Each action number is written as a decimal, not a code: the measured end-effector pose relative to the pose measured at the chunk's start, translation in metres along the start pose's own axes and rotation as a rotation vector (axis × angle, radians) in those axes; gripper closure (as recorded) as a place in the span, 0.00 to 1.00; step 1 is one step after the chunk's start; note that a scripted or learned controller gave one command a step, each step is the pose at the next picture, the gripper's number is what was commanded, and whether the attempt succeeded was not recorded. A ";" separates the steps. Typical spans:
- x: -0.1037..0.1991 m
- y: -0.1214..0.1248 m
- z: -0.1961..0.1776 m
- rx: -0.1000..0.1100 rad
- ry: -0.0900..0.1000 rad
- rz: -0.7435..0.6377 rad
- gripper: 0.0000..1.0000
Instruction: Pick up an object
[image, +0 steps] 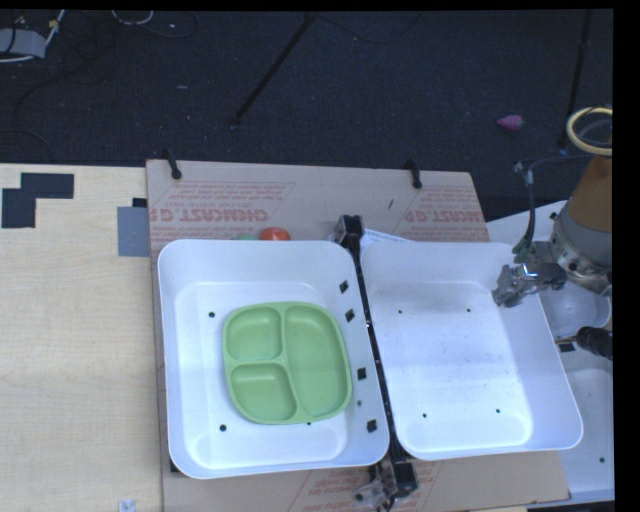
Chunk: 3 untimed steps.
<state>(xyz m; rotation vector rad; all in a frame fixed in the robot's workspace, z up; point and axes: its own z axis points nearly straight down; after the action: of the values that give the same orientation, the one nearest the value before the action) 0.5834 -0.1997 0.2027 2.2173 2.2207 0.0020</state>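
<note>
The arm (592, 215) is cut off at the right side of the camera view, so little more than its orange band and grey wrist can be seen, and the jaws (512, 284) at its end are a small, dark metallic cluster too blurred to read: whether they stand apart or together cannot be told, and nothing can be seen between them. They sit at the upper right rim of the right bin (560, 420), over its edge. Behind the back wall of the left bin (185, 300) a small red-orange object (274, 235) and a bit of something green (244, 237) beside it peek out, mostly hidden by the rim; what they are cannot be made out. Inside the left bin, a light green divided plate (287, 361) lies flat on the floor, somewhat right of centre, with three compartments facing up, each holding nothing. It is well apart from the jaws, across the black divider (366, 340) where the two bins meet. The right bin's floor shows just a few small dark dots. Both bins rest on a cardboard sheet (300, 200) with red printing, laid on the desk (70, 350), whose pale wood surface carries dark square markers (35, 195) at the upper left.
</note>
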 end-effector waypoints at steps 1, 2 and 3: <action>-0.001 0.000 -0.021 0.003 0.001 0.000 1.00; 0.049 -0.009 -0.031 0.006 0.005 -0.003 1.00; 0.100 -0.014 -0.020 0.008 0.004 -0.001 1.00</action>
<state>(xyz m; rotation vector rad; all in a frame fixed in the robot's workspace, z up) 0.5688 -0.0997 0.2221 2.2218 2.2283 -0.0029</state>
